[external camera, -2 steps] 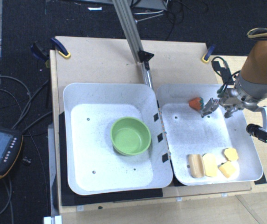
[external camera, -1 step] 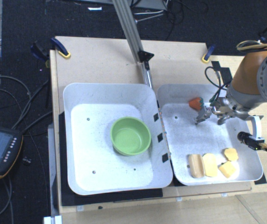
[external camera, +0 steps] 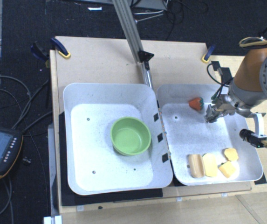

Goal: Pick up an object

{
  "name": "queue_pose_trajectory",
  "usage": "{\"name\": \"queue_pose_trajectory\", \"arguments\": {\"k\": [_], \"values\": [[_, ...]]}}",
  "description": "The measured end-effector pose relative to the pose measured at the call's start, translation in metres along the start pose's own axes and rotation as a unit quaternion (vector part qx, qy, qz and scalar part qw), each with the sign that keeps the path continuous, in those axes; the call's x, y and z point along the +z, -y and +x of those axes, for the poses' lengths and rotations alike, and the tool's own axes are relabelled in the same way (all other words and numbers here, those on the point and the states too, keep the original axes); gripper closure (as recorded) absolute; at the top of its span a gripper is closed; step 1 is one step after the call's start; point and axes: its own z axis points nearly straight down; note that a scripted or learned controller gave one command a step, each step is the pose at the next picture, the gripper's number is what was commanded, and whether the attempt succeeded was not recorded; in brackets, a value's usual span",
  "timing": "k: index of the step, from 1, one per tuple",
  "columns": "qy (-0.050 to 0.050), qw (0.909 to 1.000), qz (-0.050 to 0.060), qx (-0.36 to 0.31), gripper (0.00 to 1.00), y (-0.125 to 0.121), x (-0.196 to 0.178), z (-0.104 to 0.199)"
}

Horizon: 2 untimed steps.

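1. Camera view: two shallow, speckled white bins are being seen side by side on a tan bench; left bin (external camera: 77, 125), right bin (external camera: 189, 129).
2. A round, glossy green bowl (external camera: 131, 135) is being held in the left bin.
3. The gripper (external camera: 211, 115) is being hung low over the right bin, just beside a small red-orange object (external camera: 196, 103); finger state cannot be told.
4. Pale yellow blocky pieces (external camera: 217, 164) are being seen near the right bin's front edge.
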Motion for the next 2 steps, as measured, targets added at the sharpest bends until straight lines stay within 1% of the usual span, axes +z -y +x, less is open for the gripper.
{"name": "queue_pose_trajectory", "arguments": {"k": [1, 2], "values": [[0.0, 1.0, -0.001, 0.0, 1.0, -0.003, -0.048, -0.009], [0.0, 1.0, -0.002, 0.0, 1.0, -0.005, -0.111, -0.008]]}}
